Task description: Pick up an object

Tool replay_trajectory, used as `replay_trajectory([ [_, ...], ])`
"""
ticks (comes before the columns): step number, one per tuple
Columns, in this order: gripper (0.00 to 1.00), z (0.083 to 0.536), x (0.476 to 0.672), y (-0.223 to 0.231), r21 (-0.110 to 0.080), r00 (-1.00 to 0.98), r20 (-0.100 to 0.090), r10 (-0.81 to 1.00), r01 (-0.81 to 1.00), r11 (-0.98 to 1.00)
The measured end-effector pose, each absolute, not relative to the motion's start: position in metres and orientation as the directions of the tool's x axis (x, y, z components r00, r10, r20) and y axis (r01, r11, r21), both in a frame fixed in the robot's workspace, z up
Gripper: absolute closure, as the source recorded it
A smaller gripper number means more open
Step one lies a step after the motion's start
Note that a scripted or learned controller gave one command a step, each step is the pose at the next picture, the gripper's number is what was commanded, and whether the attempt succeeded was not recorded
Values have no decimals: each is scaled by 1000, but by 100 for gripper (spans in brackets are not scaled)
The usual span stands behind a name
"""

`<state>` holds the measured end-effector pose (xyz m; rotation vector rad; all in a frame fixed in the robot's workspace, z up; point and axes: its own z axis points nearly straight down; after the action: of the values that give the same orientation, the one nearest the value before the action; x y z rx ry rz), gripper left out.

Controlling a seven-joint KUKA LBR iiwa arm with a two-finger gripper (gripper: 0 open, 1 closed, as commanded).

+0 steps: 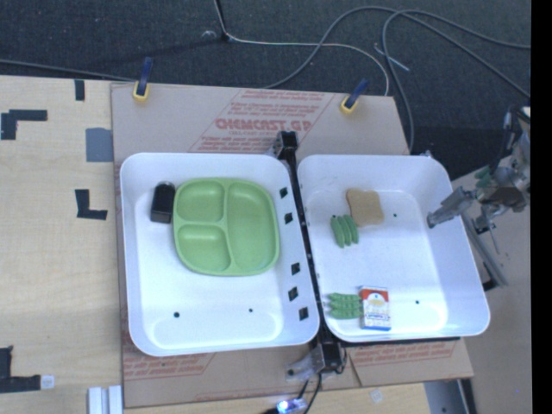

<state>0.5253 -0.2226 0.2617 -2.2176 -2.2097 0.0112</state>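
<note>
The right bin (448, 270) holds a tan block (365, 206) near its back. A small green ridged piece (344, 229) lies just left of the block. At the bin's front lie a second green piece (342, 305) and a small red, white and blue box (374, 309), side by side. In the left bin (142, 274) a green divided plate (227, 226) lies flat, with a small black object (162, 203) against its left edge. My gripper (466, 210) hangs at the right bin's right rim, well to the right of the tan block, and nothing shows in it.
The bins sit on a cardboard sheet (259, 119) clamped at the back by two yellow clips. A black divider strip (297, 231) runs between the bins. Cables trail over the dark floor behind the bench.
</note>
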Motion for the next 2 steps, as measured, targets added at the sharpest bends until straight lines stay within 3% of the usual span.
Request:
replay_trajectory([
  [1, 0, 268, 528, -222, -1, -1, 0, 1000, 1000, 1],
  [2, 0, 224, 529, -217, -5, -2, 0, 1000, 1000, 2],
])
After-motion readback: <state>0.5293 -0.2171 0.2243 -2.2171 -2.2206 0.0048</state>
